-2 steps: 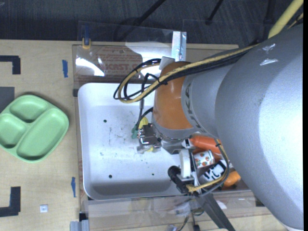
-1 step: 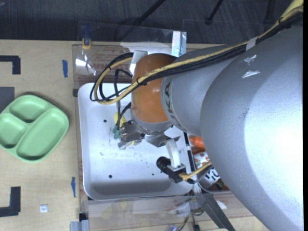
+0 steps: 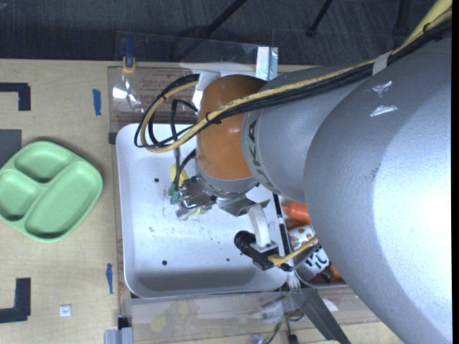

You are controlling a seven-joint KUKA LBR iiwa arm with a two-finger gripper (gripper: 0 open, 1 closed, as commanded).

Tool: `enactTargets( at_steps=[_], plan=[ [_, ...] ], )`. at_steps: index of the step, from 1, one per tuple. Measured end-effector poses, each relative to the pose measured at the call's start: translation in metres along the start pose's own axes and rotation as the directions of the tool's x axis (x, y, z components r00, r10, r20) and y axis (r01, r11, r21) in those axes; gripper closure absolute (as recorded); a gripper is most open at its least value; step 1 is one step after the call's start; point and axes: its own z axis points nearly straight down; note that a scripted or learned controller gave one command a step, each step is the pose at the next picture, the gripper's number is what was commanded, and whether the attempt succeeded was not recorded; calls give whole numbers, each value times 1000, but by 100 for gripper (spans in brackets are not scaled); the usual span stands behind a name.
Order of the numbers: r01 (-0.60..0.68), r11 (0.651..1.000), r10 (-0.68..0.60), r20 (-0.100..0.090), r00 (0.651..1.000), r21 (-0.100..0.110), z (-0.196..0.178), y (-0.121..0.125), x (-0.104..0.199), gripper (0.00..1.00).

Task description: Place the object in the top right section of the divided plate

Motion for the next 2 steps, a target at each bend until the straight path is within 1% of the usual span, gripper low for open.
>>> enactTargets(
  at_steps=[2],
  plan=[
    [2, 1000, -2, 1, 1000, -1, -19, 1, 1, 100]
  ],
)
